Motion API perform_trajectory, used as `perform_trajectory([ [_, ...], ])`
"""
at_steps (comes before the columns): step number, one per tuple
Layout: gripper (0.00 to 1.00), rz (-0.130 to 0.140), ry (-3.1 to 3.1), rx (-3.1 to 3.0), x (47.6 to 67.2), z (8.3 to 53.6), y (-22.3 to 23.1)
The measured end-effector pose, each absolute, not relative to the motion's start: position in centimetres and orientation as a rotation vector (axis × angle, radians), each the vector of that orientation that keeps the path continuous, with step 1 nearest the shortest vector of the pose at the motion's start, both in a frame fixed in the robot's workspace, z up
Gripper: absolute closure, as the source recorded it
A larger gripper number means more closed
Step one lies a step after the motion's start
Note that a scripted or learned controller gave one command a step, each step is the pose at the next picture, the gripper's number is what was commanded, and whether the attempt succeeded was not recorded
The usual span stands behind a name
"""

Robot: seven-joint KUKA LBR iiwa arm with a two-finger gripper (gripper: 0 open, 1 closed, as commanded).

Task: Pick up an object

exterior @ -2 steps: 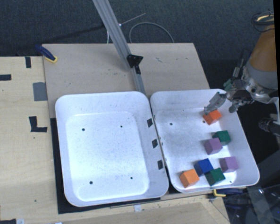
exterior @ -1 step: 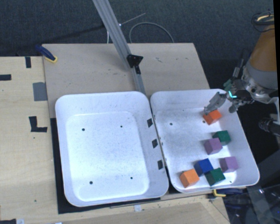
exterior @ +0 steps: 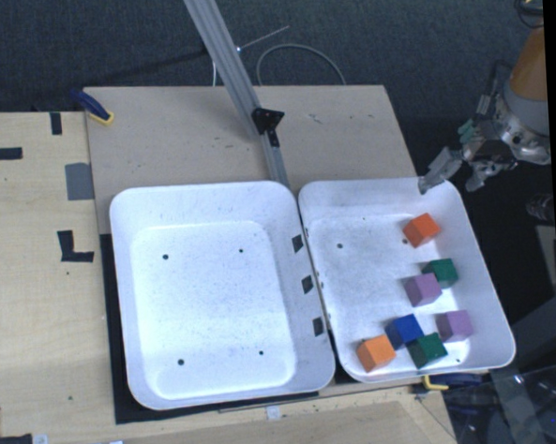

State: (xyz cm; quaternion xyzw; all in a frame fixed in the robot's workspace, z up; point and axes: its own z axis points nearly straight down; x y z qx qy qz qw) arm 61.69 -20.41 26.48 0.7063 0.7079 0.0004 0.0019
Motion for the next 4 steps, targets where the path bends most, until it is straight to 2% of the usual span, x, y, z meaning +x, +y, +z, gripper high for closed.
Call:
perform_trajectory([
  [1,0.00,-0.007,2.236,2.221,60.2,15.8,-10.7],
  [2,0.00,0.003,2.215,2.220,54.4,25.4,-14.1],
  [3,0.00,0.005,2.215,2.215,53.2,45.6,-19.2],
  [4,0.00,-0.003,2.229,2.217,63.7,39.8,-14.7],
])
